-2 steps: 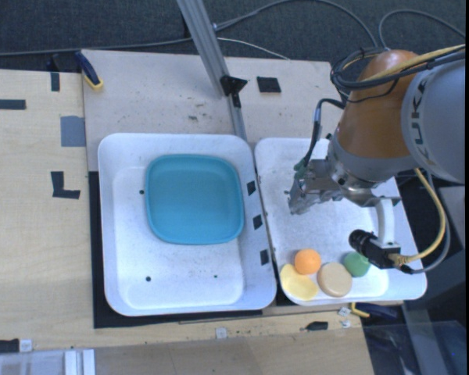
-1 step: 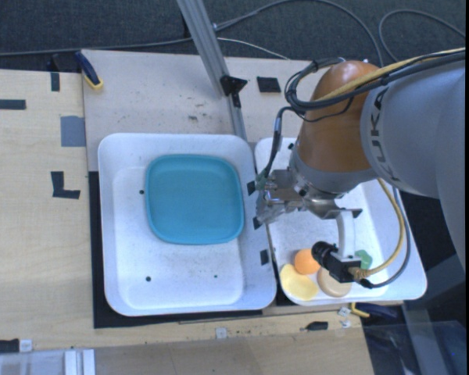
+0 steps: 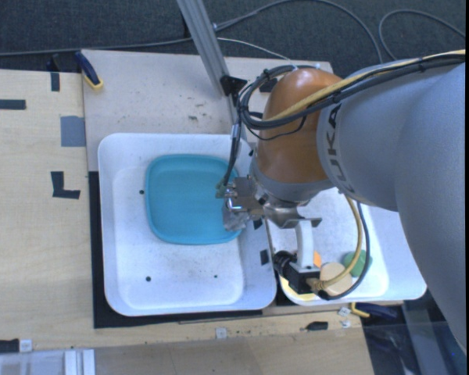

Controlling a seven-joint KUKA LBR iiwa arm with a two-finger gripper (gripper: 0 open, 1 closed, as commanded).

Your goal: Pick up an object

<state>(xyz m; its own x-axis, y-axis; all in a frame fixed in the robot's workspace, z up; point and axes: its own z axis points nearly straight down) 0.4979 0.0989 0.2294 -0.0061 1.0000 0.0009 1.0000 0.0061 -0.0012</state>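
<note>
Blue dish, one, flat inside one white bin, second bin right of the dish, one gripper at the dish's right edge, open or closed cannot be told

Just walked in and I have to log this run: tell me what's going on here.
The KUKA arm reaches in from the right over two white bins. Its gripper is at the right edge of a blue plate lying flat in the left bin. Whether it has hold of the plate can't be told. A cluster of beige, orange and green items lies in the right bin, partly under the arm.
</note>
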